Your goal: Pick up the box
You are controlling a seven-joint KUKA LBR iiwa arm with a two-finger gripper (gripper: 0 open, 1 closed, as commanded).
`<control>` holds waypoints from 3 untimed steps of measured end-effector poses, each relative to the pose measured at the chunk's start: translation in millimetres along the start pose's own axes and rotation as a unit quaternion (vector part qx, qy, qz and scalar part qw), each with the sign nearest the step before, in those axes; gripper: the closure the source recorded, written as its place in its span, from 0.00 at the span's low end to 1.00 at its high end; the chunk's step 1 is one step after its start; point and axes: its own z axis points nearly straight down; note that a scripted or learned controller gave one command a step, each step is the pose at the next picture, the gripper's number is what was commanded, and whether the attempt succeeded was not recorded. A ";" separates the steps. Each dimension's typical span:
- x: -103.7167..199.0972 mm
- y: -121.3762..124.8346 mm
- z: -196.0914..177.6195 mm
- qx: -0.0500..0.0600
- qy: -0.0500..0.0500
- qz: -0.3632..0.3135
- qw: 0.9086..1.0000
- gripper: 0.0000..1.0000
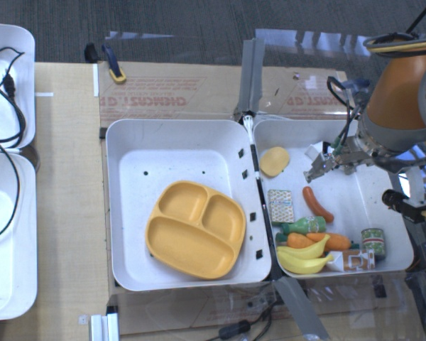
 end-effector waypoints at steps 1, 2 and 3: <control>0.2 -0.3 0.7 0.001 0.000 0.000 1.000 0.00; 101.9 -27.7 -18.2 0.000 0.000 -0.042 0.999 0.00; 36.6 -68.4 -49.2 0.000 0.000 -0.061 0.998 0.00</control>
